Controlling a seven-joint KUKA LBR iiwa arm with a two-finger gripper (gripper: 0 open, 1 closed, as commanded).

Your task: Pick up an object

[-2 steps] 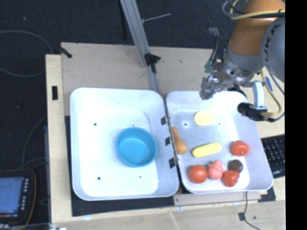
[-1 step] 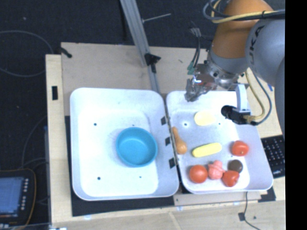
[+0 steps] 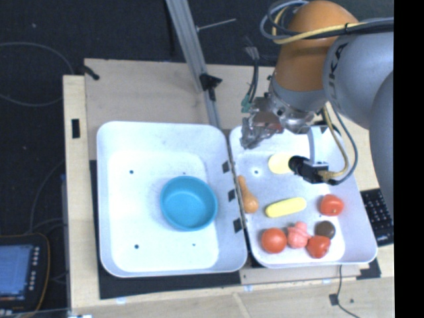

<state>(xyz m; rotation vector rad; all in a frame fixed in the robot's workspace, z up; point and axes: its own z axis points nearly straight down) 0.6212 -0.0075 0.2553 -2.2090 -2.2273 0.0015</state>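
My gripper [image 3: 254, 136] hangs over the far left corner of the right bin [image 3: 354, 197], above bare bin floor, with no object seen between its fingers. In that bin lie an orange carrot-like piece [image 3: 247, 195] along the left wall, a yellow oblong piece [image 3: 285, 207], a second yellow piece [image 3: 280, 164] partly hidden by a black part of the arm, a red tomato [image 3: 331, 205], another red-orange round piece [image 3: 273, 240], a pink item [image 3: 299, 234], a small red piece [image 3: 318, 245] and a brown piece [image 3: 324, 228].
The left bin [image 3: 126, 144] holds a blue bowl [image 3: 189, 203]. A slanted metal pole [image 3: 192, 48] rises behind the bins, close to the gripper. A keyboard [image 3: 377, 214] lies at the right edge and a small screen [image 3: 20, 270] at lower left.
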